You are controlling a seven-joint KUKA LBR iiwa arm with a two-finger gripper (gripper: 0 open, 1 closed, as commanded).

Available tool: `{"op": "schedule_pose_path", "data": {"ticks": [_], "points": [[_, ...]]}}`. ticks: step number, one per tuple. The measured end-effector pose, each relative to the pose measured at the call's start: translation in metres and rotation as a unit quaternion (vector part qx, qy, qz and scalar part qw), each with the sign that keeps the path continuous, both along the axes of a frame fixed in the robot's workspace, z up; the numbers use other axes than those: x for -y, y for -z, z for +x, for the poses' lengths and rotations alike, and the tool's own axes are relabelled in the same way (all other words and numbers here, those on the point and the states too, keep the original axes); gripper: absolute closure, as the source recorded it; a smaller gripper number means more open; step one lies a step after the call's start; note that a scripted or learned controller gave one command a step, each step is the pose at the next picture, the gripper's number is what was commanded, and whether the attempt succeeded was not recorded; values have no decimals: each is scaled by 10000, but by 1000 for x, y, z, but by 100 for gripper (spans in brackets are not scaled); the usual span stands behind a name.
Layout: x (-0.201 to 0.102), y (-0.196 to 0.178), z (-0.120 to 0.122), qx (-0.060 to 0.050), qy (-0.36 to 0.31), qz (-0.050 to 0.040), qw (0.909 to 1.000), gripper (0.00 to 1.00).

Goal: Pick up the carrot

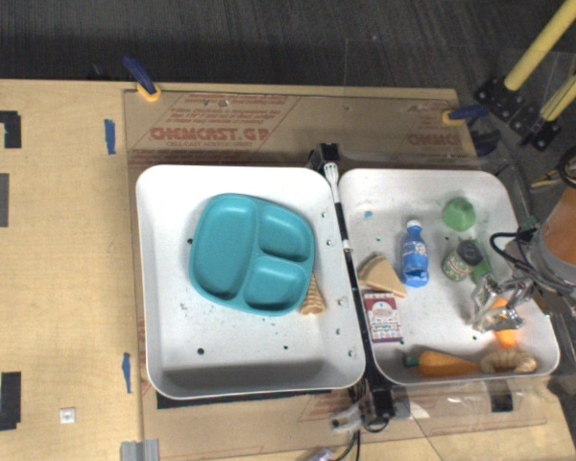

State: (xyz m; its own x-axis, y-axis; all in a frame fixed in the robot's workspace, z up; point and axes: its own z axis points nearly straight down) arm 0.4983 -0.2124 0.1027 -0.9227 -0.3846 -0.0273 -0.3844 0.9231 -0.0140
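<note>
Two shallow white bins sit side by side on a cardboard-covered bench (pixel 58 257); the left bin (pixel 163 286) holds a teal divided plate (pixel 252 254), with an ice-cream cone (pixel 312 296) leaning against the plate's lower right edge. The right bin (pixel 432 192) holds the smaller things; the arm (pixel 564 243) reaches in from the right edge, orange band showing, and its gripper (pixel 494 303) hangs low over the right part of this bin, just above the carrot's end, something small and orange at its tip; whether the jaws are wide or closed, I cannot tell. The carrot (pixel 453 361) lies flat along the near wall of the right bin; a blue bottle (pixel 414 254) stands near the middle; a red and white card (pixel 383 318) lies by the left wall; a wedge of cheese (pixel 383 273) sits above it; a green ball (pixel 459 212) rests toward the far side.
</note>
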Motion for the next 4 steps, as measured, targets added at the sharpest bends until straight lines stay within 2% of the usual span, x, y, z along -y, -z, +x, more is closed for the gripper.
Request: {"op": "schedule_pose_path", "data": {"ticks": [2, 3, 4], "points": [[-3, -21, 6, 93, -14, -8, 10000, 100], [-3, -21, 6, 87, -16, -7, 10000, 0], [7, 13, -3, -44, -449, 3, 9990, 0]]}}
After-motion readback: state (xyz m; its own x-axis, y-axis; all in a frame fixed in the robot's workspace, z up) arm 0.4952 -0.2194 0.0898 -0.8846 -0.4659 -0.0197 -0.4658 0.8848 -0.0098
